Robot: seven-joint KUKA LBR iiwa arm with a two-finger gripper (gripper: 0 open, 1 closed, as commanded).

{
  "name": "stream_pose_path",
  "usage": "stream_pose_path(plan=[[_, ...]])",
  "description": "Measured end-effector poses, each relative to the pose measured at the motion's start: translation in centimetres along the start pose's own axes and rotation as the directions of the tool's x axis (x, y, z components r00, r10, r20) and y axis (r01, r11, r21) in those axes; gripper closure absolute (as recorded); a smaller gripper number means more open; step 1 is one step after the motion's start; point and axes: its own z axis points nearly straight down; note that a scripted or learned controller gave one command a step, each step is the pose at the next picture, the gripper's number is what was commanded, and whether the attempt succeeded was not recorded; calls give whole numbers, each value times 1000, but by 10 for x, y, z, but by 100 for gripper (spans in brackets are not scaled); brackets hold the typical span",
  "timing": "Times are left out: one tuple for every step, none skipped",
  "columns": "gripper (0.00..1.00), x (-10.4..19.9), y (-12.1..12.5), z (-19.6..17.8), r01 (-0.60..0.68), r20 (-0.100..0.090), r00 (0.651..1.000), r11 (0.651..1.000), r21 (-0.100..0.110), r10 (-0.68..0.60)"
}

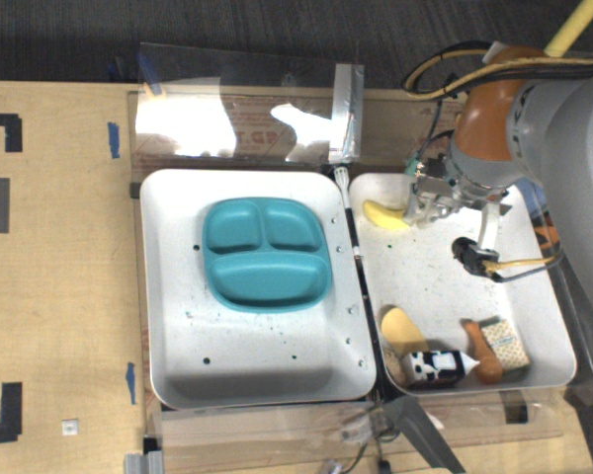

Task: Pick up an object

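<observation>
Two shallow white bins sit side by side on the bench (59,265). At the middle of the left bin (178,344) lies a teal divided tray (267,253), flat, its three compartments facing up. The right bin (534,265) carries the loose things: a yellow banana (383,215) toward its 10 o'clock corner, close to the wall shared with the other bin; a yellow-tan rounded piece (402,330) toward 7 o'clock; just below that a black-and-white toy (433,366) lying on its side near the 6 o'clock rim; and a brown and patterned object (495,349) toward 5 o'clock, just beside the toy. The arm (558,131) reaches in from 3 o'clock, its orange band above the wrist. The gripper (427,208) hangs over the bin's upper part, just beside the banana's right end; whether it is open or closed I cannot tell, and nothing is seen held in it.
</observation>
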Motion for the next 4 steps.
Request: stream_pose_path(plan=[[100, 50, 14, -119, -176, 9, 984, 984, 21, 175], [100, -16, 20, -88, 493, -9, 870, 870, 30, -493], [0, -15, 21, -89, 493, -9, 870, 870, 29, -493], [0, -3, 21, -41, 435, -9, 900, 900, 33, -435]])
